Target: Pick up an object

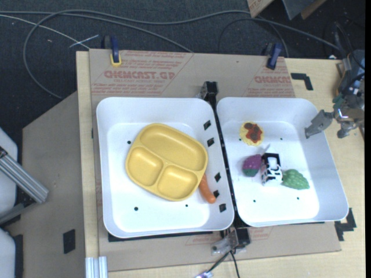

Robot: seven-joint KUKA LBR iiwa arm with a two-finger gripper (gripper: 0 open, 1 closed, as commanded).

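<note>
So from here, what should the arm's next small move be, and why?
Probably move the gripper inward over the right bin and line it up above one toy. It sits at the bin's right rim, apart from everything. The green toy looks like the nearest target, though it lies right beside the black-and-white toy; the purple one and yellow-red one lie farther in.

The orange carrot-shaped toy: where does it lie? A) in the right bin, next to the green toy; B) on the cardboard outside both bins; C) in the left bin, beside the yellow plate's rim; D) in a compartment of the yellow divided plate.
C: the orange carrot-shaped toy lies on the left white bin's floor, against the yellow divided plate's right edge.
</note>
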